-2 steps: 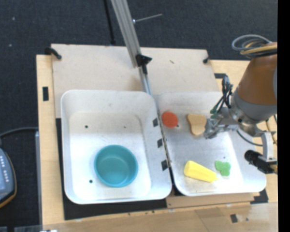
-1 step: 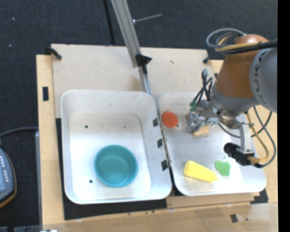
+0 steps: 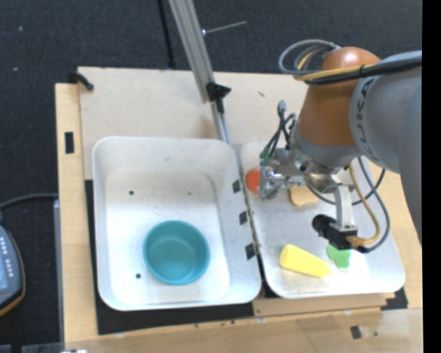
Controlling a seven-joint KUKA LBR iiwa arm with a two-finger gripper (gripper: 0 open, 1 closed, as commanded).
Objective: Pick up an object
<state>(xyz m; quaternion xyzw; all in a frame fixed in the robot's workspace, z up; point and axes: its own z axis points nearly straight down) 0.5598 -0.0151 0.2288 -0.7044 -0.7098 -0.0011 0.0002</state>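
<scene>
My gripper (image 3: 273, 179) hangs low over the upper left part of the right bin (image 3: 386, 267), under the orange band of the arm. Right beside it, at the bin's left wall, a small red-orange object (image 3: 252, 180) peeks out. A tan piece (image 3: 301, 196) lies just below the wrist, partly covered by it. Nearer the front of the same bin lie a yellow wedge (image 3: 303, 261) and a small green object (image 3: 339, 257). From this angle the arm hides whether anything is held.
A teal cup (image 3: 176, 252) stands in the left bin (image 3: 117, 175), toward its front. A metal pole (image 3: 195, 43) slants in from the top, ending near the bins' shared wall. Black cables and a connector (image 3: 331, 228) hang off the wrist above the green object.
</scene>
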